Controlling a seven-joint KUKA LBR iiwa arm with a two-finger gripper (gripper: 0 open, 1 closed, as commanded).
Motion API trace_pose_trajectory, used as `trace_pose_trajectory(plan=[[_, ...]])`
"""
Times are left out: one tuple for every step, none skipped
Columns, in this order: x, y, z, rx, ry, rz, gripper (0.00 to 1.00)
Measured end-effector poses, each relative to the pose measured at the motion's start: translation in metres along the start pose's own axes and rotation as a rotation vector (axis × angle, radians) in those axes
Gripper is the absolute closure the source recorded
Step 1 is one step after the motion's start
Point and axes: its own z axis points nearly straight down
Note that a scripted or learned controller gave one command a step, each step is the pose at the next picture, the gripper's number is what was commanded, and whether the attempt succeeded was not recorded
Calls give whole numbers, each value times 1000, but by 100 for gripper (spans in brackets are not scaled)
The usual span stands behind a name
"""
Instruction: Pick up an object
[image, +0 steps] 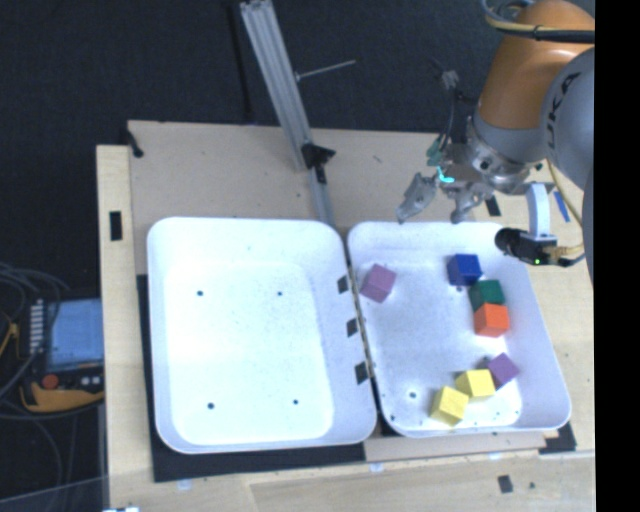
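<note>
On the tan bench (225, 175) over dark floor, the gripper (437, 207) hangs spread, empty

A wooden bench (230, 170) is being occupied by two white bins, the left bin (250, 330) beside the right bin (420, 330). A metal pole (285, 100) is being held slanted above it. A blue box (75, 335) with cables (30, 390) is being kept at the left.

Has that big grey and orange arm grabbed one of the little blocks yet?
Not yet. The gripper hangs open at the far rim of the right white bin, with nothing between its fingers. All seven small blocks, like the blue cube, lie in that bin. Choosing, descending, grasping and lifting remain.
</note>
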Motion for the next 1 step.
trace_pose_trajectory(plan=[[2,9,52,4,1,-2,0]])
